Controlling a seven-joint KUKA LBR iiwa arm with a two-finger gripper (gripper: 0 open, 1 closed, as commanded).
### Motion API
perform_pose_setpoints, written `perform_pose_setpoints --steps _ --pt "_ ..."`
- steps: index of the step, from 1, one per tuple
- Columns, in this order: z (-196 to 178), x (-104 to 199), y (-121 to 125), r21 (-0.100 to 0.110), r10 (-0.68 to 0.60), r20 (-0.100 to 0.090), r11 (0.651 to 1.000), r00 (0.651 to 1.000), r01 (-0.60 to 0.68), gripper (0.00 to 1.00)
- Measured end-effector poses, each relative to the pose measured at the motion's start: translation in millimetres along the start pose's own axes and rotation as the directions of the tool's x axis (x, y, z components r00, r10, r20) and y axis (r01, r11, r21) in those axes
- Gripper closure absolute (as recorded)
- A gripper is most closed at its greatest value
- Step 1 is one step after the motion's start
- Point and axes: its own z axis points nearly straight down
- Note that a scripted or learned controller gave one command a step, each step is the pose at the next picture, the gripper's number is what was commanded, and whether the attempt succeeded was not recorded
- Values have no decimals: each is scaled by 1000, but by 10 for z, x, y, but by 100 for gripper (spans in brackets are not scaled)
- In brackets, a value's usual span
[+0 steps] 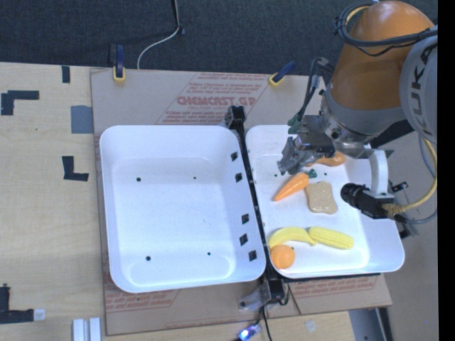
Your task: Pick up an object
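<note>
The right bin [384, 260] holds several toy foods. An orange carrot [292, 186] lies near its middle, with a tan bread slice [321, 198] just right of it. Further front lie a yellow banana [290, 236], a yellow corn cob [331, 238] and an orange fruit [283, 256]. Another orange piece [331, 160] peeks out under the wrist at the back. My gripper [296, 159] hangs over the bin just above the carrot's green top end, its dark fingers pointing down. Nothing shows between them.
The left bin [170, 204] sits beside the right one, divided by a black clip strip [245, 190]. Both rest on a cardboard sheet [206, 98]. A black cylindrical fitting [366, 199] with cables juts out by the right bin's right rim.
</note>
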Motion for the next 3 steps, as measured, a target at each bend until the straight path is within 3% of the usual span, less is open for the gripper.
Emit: perform_pose_setpoints --steps 1,2,3 --pt "-1656 19 -418 -29 4 -2 1000 1000 -4 100" --pt "-1742 813 -325 -11 -3 -1 1000 1000 3 100" --pt "-1837 770 -325 -9 4 1 1000 1000 -4 100"
